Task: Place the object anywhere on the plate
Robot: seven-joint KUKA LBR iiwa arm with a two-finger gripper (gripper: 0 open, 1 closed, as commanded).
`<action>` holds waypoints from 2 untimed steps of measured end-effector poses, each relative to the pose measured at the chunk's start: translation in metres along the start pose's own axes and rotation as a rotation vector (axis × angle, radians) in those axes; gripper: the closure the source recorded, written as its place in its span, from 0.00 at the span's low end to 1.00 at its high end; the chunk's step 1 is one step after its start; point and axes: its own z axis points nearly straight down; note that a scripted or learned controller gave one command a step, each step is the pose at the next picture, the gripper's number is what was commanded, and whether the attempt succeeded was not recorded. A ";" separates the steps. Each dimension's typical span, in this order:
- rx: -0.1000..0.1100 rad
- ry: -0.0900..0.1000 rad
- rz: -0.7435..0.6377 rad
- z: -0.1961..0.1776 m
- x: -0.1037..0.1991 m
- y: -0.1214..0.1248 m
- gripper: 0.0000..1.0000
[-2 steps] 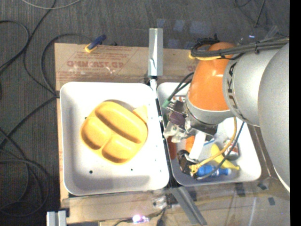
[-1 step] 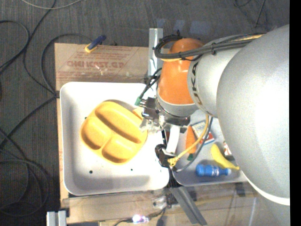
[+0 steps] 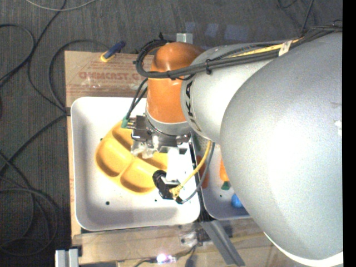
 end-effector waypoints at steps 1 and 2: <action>0.000 0.000 0.000 0.000 0.000 0.000 0.00; 0.005 -0.003 -0.002 -0.007 0.000 -0.001 1.00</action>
